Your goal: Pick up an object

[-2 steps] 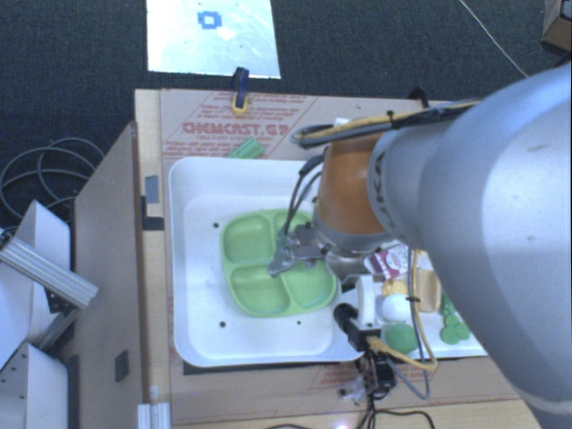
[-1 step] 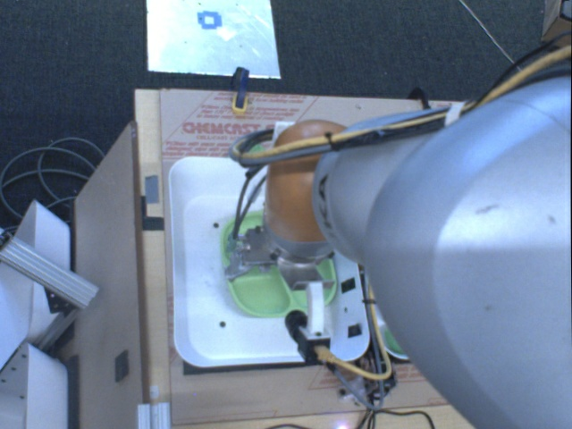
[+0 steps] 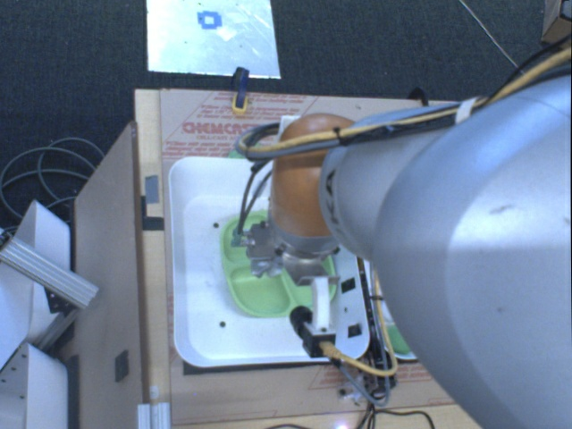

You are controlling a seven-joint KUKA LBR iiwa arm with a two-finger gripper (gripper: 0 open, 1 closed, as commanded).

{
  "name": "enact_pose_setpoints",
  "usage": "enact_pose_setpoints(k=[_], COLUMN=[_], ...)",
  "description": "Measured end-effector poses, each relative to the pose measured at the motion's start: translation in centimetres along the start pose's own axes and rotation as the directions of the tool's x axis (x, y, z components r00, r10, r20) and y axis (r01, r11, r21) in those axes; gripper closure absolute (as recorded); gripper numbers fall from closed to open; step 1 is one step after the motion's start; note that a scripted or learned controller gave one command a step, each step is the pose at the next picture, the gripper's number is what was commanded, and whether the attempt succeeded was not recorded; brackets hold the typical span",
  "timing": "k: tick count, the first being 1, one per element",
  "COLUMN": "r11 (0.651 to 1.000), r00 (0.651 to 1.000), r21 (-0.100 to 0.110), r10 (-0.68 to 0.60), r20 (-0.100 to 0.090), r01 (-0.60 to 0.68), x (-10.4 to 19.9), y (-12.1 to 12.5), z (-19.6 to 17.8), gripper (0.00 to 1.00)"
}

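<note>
The big grey arm (image 3: 465, 239) fills the near right side, its bulk covering most of the right-hand bin, and cables (image 3: 357, 132) run along its top. Past it, the orange band (image 3: 299, 177) sits above the wrist, which points down into the left bin (image 3: 192, 239). Under the wrist lies a light green tray (image 3: 246, 289) with a raised rim and what looks like more than one compartment; it rests flat on the bin floor, toward the bin's right half. The gripper (image 3: 268, 257) hangs right over the tray's middle, close above it or touching it, I cannot tell which. The wrist hides the fingers from here, so I cannot tell whether the jaws are apart or closed, nor whether they have anything. A white and black piece (image 3: 335, 315) hangs off the wrist over the bin's near right corner. Farther back, a brown board with red print (image 3: 201, 123) lies under the bins, a small blue and yellow clamp (image 3: 239, 92) stands at its far edge, and beyond that a shiny sheet (image 3: 210, 25) lies on dark carpet (image 3: 71, 61).
</note>
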State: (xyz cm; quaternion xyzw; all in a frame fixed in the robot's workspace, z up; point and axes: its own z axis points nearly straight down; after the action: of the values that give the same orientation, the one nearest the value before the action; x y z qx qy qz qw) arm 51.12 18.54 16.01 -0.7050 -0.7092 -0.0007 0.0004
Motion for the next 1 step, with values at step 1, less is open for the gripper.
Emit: enact_pose_setpoints(k=[1], r11=[1.000], r00=[1.000], r21=[-0.020], r10=[0.001], r20=[-0.002], r01=[-0.001], x=[0.35], y=[11.14], z=[-11.19], gripper=[1.00])
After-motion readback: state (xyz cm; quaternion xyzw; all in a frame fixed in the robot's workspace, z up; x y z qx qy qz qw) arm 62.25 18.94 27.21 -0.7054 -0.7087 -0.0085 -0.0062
